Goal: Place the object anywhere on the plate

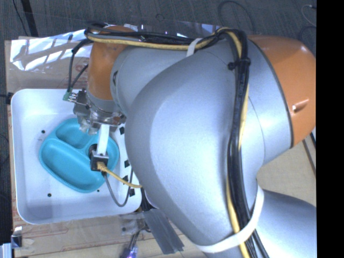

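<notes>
Closest to the lens, the grey arm swells across the right and middle of the scene, reaching left over the white bin. Its gripper hangs above the far right part of the blue plate, which lies in the left half of that bin. Whether the gripper is released or clenched I cannot tell, since the wrist hides its underside. The object to be placed is hidden in the same way, so I cannot tell whether it is carried or lies underneath.

The plate looks like moulded plastic with a raised rim and a divider. I judge it light, stiff and smooth, likely to skid on the bin floor if nudged. Anything set down should land in a compartment, clear of the ridge. How the object handles, and where to hold it, cannot be judged.
</notes>
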You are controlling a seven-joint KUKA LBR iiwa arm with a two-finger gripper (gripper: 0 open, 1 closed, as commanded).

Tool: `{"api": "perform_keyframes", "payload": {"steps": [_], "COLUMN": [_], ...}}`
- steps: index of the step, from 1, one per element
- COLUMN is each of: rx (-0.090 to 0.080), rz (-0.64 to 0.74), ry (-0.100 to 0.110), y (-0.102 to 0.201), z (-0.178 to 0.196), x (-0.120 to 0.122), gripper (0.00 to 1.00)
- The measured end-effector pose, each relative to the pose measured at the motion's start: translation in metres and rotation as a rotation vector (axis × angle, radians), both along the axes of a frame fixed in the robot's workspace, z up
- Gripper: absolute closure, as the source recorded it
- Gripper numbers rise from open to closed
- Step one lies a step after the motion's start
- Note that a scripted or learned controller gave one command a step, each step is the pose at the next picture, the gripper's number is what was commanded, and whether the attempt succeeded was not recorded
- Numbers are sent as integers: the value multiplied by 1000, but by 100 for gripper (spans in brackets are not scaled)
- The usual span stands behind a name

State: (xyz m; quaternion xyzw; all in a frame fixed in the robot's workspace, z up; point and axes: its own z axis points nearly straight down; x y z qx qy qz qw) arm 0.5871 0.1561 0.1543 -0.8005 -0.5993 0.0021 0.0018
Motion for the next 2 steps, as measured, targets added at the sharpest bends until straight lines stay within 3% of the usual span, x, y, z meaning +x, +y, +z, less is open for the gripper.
{"api": "perform_keyframes", "payload": {"steps": [1,2], "rx": [-2,0], "rz": [-167,212], "ry": [-8,-1], "y": [57,52], "z": [-61,32], "x": [-16,-50], "gripper": [100,100]}}
